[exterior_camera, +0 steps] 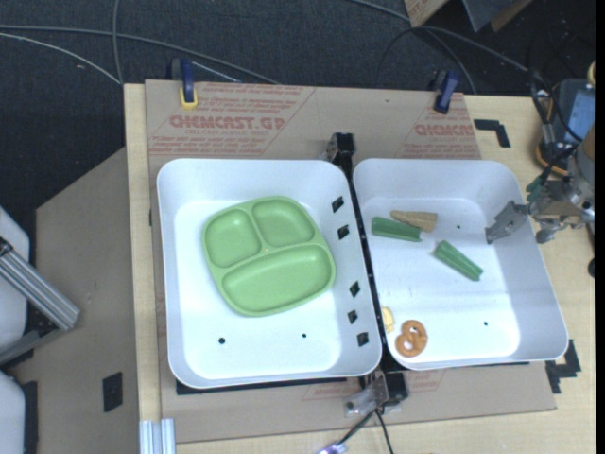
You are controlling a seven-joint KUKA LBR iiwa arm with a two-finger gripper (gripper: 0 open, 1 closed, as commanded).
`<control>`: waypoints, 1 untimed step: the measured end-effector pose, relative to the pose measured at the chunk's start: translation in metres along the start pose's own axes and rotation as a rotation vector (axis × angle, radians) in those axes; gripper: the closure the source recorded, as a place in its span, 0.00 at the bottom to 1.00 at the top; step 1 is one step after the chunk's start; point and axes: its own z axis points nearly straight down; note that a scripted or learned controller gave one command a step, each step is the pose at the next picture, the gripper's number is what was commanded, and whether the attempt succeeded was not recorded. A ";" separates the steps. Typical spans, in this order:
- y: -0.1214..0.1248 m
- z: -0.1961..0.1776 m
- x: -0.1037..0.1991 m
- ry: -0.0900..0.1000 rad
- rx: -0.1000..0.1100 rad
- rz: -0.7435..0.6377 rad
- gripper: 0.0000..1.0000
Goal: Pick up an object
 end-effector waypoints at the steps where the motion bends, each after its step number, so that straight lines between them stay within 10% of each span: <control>1: 0.003 -0.008 0.001 -0.004 -0.014 -0.004 0.00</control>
